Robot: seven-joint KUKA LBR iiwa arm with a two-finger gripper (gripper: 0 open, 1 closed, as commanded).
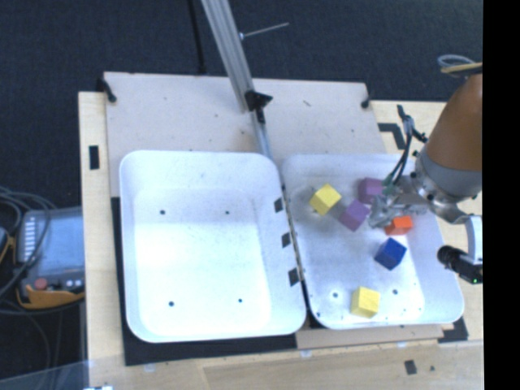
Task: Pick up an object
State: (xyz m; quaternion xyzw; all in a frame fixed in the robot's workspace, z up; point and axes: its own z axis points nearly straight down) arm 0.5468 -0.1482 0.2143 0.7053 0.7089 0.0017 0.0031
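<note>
The claw (383, 212) hangs low in the right bin (325, 299), down among a tight knot of blocks near that bin's far right side; whether its fingers are parted or closed, and whether anything sits between them, cannot be told from this angle. It seems to be aimed at that cluster because three candidates lie close together there: a purple block (354, 215) just to its left, a second purple block (370, 189) just behind it, and an orange block (398, 225) right beside it on the near side. That crowding looks like the main hazard, since a finger coming down could land on a neighbour or push one aside instead of straddling a single block. Easier targets lie apart: a yellow block (326, 199) toward the bin's left wall, a blue block (391, 253) nearer the camera, and another yellow block (366, 301) by the near rim. The left bin (138, 177) sits alongside on the bench (93, 218), and a slanted metal rail (230, 43) crosses above the far edge, well clear of the arm.
</note>
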